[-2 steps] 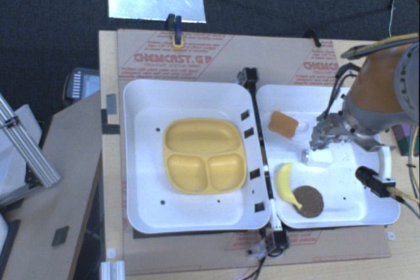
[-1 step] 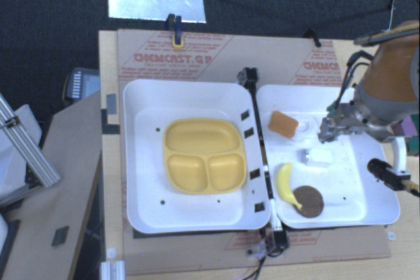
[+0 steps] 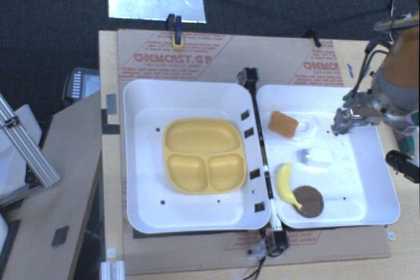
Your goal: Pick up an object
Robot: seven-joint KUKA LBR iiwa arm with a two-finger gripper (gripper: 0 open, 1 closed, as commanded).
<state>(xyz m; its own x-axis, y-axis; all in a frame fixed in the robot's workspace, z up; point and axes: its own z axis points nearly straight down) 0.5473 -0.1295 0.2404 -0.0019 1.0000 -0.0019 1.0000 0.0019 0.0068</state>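
Gripper over the right bin, nothing picked yet.
The gripper hangs near the right bin's far edge; its opening is unclear. Sponge, banana and cookie lie well apart; a descent here could miss them all.

Two white bins, one yellow tray, one banana, one orange sponge, one brown disc.

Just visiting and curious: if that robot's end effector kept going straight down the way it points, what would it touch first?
Probably bare floor of the right bin. The end effector hangs over its upper right part, apart from the orange block and the small white object. Its height above the bin is hard to judge from one slanted view.
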